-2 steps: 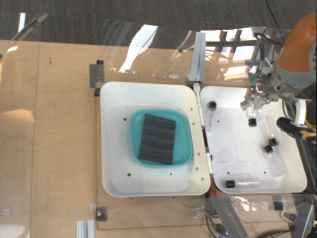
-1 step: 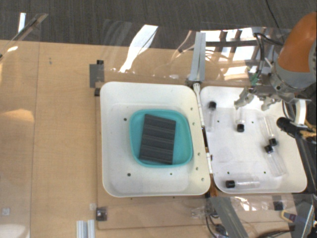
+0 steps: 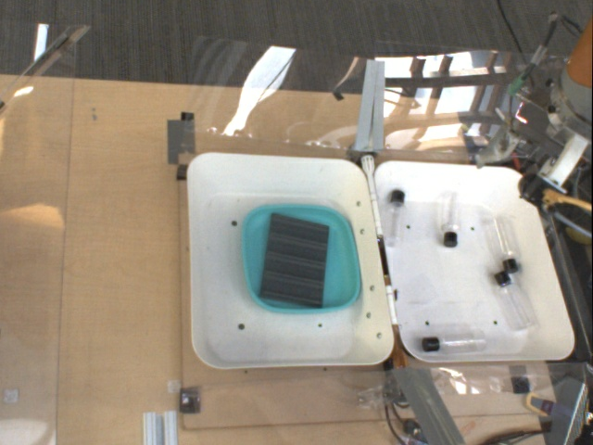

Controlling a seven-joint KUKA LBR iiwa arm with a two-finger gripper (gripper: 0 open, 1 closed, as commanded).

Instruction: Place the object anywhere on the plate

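Dark block [image 3: 296, 259] lies on teal plate [image 3: 252, 248], well apart from tool [image 3: 521, 111].

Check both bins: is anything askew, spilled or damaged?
Nothing spilled or damaged. The dark ribbed block sits slightly skewed on the teal plate in the left bin; clear black-capped tubes lie scattered at mixed angles in the right bin.

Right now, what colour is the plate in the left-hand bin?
Teal. The plate shows best in the camera view, with a dark grey ribbed block lying on it.
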